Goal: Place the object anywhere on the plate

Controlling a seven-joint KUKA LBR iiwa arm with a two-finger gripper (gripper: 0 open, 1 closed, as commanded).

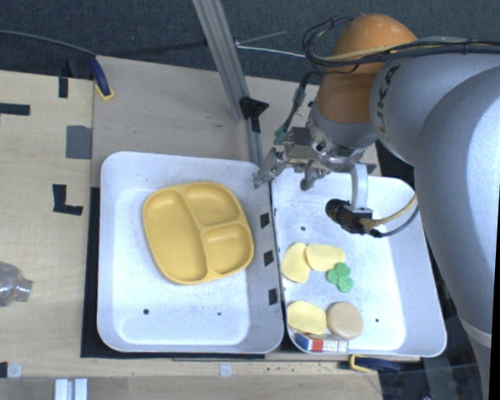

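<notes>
A yellow three-compartment plastic plate (199, 231) is seen in the left white bin (116, 314). Pale yellow chip-like pieces (310, 259), a small green leafy piece (341, 277) and a tan round biscuit (344, 320) are seen in the right white bin (411, 332). The tool (307, 169) is held over that bin's far-left corner; its opening cannot be told.

plate (199, 231) unobstructed, food pieces (317, 260) clustered

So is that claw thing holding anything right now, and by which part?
Nothing. The gripper hangs open over the bins' divider, and the food pieces lie loose in the right bin.
</notes>
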